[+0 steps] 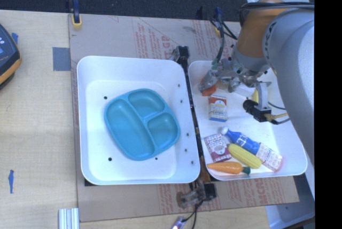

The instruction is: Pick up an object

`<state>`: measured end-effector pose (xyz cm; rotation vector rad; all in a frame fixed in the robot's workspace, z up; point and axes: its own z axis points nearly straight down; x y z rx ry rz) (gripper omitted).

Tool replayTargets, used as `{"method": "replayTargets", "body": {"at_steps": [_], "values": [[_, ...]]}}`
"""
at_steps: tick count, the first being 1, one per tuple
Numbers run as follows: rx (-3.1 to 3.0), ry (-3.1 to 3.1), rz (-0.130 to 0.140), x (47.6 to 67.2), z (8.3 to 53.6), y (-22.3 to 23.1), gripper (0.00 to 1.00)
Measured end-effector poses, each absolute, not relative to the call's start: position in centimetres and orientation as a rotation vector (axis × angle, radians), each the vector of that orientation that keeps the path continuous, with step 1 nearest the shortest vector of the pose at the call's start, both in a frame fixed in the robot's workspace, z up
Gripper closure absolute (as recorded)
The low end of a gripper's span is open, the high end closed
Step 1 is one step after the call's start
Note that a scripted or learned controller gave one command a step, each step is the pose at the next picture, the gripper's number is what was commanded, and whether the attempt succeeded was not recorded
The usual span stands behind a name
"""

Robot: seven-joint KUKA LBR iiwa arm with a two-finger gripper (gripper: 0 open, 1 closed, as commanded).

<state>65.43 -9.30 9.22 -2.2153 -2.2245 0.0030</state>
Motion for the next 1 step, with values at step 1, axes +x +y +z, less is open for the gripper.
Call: {"method": "replayTargets", "body": {"at_steps": [1], "values": [[-2.214,-2.227,0.003,65.63,9.22,-9.27,0.0]]}}
